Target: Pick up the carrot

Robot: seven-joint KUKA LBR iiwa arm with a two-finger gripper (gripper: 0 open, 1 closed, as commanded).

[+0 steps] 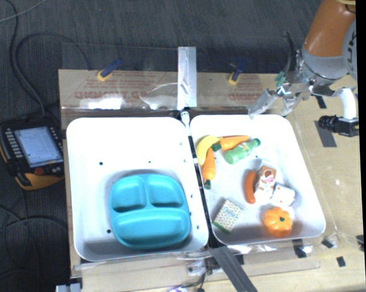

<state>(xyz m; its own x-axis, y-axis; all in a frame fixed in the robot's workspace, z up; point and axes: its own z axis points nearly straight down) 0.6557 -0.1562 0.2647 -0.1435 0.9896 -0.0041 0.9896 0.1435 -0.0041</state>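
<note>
The carrot (209,165) is a stubby orange piece with a dark green end. It lies in the right bin (303,168) against the left wall, just below a yellow banana (204,145). A second orange carrot-like piece (233,140) lies partly under a green bottle (242,150). My gripper (272,104) hovers over the bin's far right corner, well up and right of the carrot. Its fingers are spread open with nothing between them.
The right bin also holds a red-orange sausage (250,187), a white-and-red item (268,180), an orange pumpkin (278,220) and a small patterned box (227,215). A blue divided tray (149,210) sits in the left bin (88,175).
</note>
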